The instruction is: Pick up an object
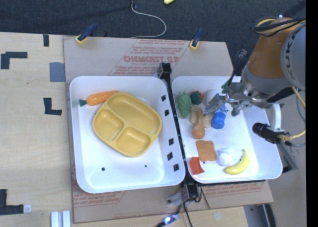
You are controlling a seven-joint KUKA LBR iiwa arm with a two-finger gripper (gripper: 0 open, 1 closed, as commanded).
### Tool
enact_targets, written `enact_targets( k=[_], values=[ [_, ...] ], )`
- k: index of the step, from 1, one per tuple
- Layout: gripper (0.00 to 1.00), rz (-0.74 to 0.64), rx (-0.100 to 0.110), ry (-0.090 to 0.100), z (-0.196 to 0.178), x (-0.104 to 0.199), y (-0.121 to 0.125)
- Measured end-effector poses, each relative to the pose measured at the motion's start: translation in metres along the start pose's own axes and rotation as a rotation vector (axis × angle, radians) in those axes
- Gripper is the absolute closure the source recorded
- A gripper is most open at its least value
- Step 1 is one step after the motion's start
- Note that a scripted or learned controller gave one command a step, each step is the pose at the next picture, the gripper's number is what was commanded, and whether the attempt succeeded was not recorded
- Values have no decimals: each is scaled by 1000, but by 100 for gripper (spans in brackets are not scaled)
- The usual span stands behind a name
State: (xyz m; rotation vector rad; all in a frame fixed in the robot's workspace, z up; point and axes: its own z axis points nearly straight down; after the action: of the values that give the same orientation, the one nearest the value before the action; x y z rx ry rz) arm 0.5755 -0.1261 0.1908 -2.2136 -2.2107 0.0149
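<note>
Reaching in from the right, the arm (278,52) sets its pincer (221,104) low over the far part of the right bin (261,169), just above a small blue bottle (218,119). How far the pincer stands open cannot be told from this angle, and nothing shows as held. The bottle stands close beside a tan sausage-shaped piece (198,124) and a green vegetable (184,104), so a clean pick likely calls for a straight descent centred on the bottle, closing across its narrow body without nudging the neighbours. A banana (237,164) lies near the front, well apart.
</note>
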Motion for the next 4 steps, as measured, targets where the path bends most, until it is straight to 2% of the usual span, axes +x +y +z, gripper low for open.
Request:
enact_targets(
  k=[1, 2, 3, 4],
  values=[
    [0, -3, -14, -2, -8, 0, 3],
    [0, -3, -9, -2, 41, 2, -6],
    [0, -1, -31, -9, 81, -1, 2],
    [0, -2, -19, -5, 105, -2, 4]
  ],
)
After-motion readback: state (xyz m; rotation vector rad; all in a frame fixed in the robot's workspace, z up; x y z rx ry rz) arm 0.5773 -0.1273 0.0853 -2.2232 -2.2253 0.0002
